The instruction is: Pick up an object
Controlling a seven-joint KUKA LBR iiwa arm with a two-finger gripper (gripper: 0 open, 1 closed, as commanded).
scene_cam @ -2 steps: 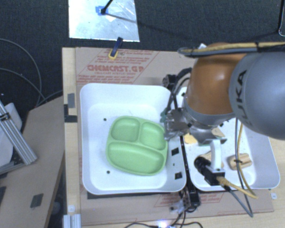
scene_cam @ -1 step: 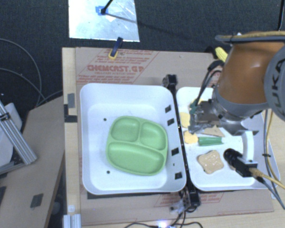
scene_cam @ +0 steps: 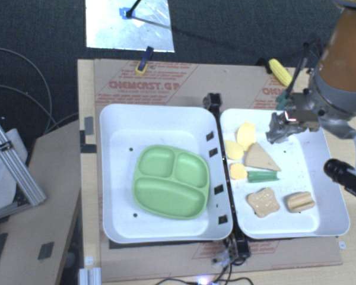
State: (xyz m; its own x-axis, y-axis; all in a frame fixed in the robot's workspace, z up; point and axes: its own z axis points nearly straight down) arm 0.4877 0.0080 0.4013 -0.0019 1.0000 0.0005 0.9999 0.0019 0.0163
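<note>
- Camera view, right of the frame: the grey arm with its orange band comes in from the upper right, and its gripper [scene_cam: 280, 129] hangs over the upper part of the right bin [scene_cam: 329, 218]. Whether the jaws are apart or together I cannot tell; the tip is a dark, blurred shape, and nothing shows clamped between them.
- Right bin, left half: a cluster of toy food lies below and to the left of the jaws. Nearest is a tan wedge [scene_cam: 260, 158], its point aimed up toward the gripper and its long edge running down to the lower right. Just left of it are a pale yellow round piece [scene_cam: 246, 134] and two smaller yellow pieces [scene_cam: 234, 151] near the bin's left wall.
- Under the wedge lies a green stick-shaped piece [scene_cam: 263, 175], its long axis nearly level across the frame.
- Lower in the bin sit a tan toast-like slice [scene_cam: 263, 201] and a brown bread roll [scene_cam: 300, 201], well apart from the jaws.
- By my judgement the wedge is the likeliest target: a short drop down and left would bring the jaws over it.
- Left bin [scene_cam: 115, 159], centre of the frame: it holds a green divided tray [scene_cam: 171, 181].
- Upper right, on the surface outside the bins: a yellow corn cob [scene_cam: 279, 71].
</note>
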